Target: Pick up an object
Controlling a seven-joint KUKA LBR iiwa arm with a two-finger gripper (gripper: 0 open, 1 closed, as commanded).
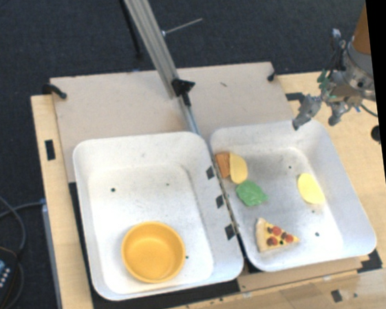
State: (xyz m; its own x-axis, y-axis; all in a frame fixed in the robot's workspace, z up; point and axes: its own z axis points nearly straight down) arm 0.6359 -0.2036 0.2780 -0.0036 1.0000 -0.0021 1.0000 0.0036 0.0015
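A round yellow plastic bowl is sitting upright in the near part of the left shallow white bin, close to that bin's front wall. A slanted grey metal rail is running down from the top of the view to the seam between the two bins. In the right shallow white bin, four small things are lying apart from the tool. A flat piece, orange on one side and pale yellow on the other, is resting against the bin's left wall. Just below it, a small green leafy piece is lying on the floor of the bin. Nearer the front, a toy pizza slice with red dots is lying flat. Further right, a pale yellow oval piece is lying near the right wall. The two-finger tool is hovering over the light wooden tabletop just beyond the far right corner of the right bin, its fingers spread apart with nothing between them.
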